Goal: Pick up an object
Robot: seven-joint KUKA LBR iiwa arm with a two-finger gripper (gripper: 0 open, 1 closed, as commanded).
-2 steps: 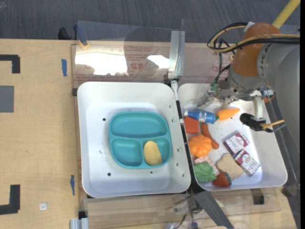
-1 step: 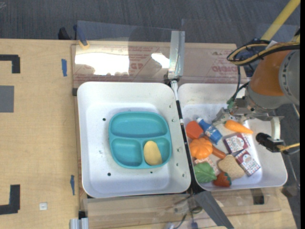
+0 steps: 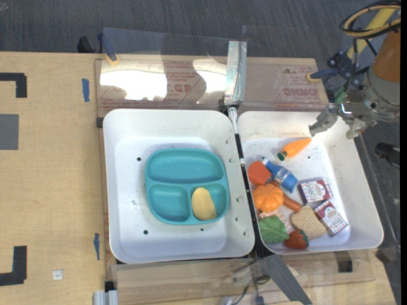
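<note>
My arm (image 3: 385, 62) reaches in from the right edge, its orange band high by the upper corner, the grey wrist below it; my jaws spread apart, their two pale fingers (image 3: 320, 124) pointing down and leftward

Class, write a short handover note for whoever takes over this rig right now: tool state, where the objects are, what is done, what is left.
Tool: above the right bin's far right corner, fingers spread, nothing between them.
Objects: toy carrot lies nearest the tool; pumpkin, blue bottle, two small cartons, bread slice and other toy food sit in the right bin. Yellow potato rests in the teal tray, left bin.
Done: nothing picked.
Left: lower, grasp and lift one object.
</note>
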